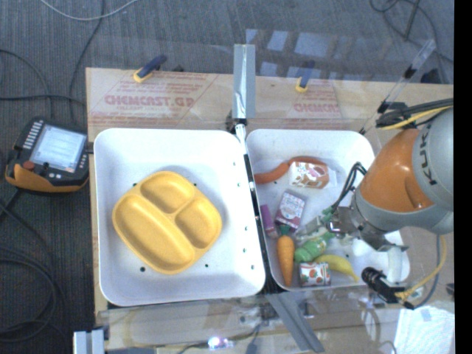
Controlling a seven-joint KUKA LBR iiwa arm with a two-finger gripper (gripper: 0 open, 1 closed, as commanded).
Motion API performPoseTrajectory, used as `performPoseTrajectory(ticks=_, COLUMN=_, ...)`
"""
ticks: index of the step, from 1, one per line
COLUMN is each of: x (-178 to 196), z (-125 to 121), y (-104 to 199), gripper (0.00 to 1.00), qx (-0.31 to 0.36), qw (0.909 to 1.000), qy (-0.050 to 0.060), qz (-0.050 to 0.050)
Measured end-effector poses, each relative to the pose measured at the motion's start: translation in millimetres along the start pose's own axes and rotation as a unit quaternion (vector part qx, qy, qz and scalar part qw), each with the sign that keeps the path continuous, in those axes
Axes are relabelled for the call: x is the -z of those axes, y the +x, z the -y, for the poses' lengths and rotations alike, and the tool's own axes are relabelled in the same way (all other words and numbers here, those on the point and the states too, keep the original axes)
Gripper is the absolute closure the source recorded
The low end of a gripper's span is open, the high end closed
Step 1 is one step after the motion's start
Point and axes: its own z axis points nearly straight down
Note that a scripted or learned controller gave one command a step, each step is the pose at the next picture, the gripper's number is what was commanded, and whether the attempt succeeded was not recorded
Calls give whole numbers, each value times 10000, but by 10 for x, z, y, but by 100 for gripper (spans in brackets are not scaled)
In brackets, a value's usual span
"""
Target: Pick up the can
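Can (313, 273) position is what we care about here: it lies on its side near the front wall of the right bin (346, 140), a small tin with a red and white label, its long axis running roughly left to right across the view. We see the carrot (285, 259) just to its left, standing along the bin's length, and the banana (339, 265) just beside it on the right, with a green item (311, 248) touching or nearly touching it from behind. Our gripper (335, 223) hangs over the clutter in the middle of that bin, so the can lies forward of it and slightly to the view's left, near but not under it. We cannot tell how the gripper is set, as the wrist and the pile below mask it. We judge the coming move to be a short shift toward the front wall, then a descent across the can's short width. The left bin (110, 271) holds a yellow divided tray (167, 220), well apart from all this.
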Motion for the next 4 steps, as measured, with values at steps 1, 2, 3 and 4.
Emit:
performPoseTrajectory(ticks=1, x=-12, z=-719, y=-145, gripper=0, qx=-906, qw=9959, qy=-7, qz=9)
performPoseTrajectory(ticks=2, x=-47, z=-1484, y=-399, gripper=0, qx=-1477, qw=9888, qy=234, qz=-14)
performPoseTrajectory(ticks=3, x=50, z=-1506, y=-413, gripper=100, qx=-1472, qw=9889, qy=177, qz=36)
performPoseTrajectory(ticks=4, x=388, z=-1020, y=-330, gripper=100, qx=-4137, qw=9104, qy=76, qz=36)
